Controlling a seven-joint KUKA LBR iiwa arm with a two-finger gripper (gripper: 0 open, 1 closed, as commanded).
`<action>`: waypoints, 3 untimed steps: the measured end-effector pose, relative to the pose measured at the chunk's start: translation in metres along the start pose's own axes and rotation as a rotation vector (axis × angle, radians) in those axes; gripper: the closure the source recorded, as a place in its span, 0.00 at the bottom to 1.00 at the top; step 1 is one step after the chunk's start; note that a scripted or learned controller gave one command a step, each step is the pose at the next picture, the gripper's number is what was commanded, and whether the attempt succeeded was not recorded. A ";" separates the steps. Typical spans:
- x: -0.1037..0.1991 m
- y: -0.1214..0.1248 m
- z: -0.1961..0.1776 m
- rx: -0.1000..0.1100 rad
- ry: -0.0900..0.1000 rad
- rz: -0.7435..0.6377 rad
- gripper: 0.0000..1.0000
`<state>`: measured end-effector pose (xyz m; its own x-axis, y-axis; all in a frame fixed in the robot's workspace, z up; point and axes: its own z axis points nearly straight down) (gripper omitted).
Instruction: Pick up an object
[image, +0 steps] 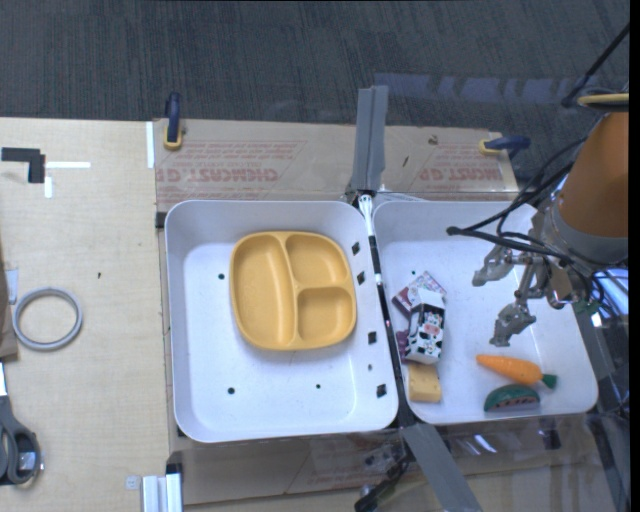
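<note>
White plastic makes the two shallow bins: the left bin (190, 400) carries a yellow divided plate (292, 290) near its far side, and the right bin (395, 225) carries all the small things. Grey with an orange band, the arm (598, 190) comes in over the right edge of the right bin and is cut off by the picture there. Its gripper (512, 300) hangs over the right half of this bin, with the fingers parted and nothing between them. Just below it, toward the near right corner, lies a toy carrot (512, 368), and beside that, at the near edge, a watermelon slice (512, 398). Along the left wall of the same bin there are a cow-patterned carton (427, 335), a small printed packet (418, 293) and a yellow block (424, 385). I judge the step to be the approach, before any grasp; the carrot seems the closest target, so the next move calls for shifting a little toward the near edge, going down and closing. How high the gripper is above the bin floor is hard to tell, and the print on the packet is too small to read.
</note>
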<state>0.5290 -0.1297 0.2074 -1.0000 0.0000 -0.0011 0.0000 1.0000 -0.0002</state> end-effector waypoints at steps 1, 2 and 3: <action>-0.018 -0.005 0.115 0.001 -0.001 0.350 0.00; -0.082 0.021 0.079 0.001 -0.003 0.531 0.00; 0.049 0.037 0.058 0.001 0.001 0.651 0.00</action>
<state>0.4805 -0.0928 0.1492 -0.7955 0.6059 -0.0005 0.6059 0.7955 -0.0009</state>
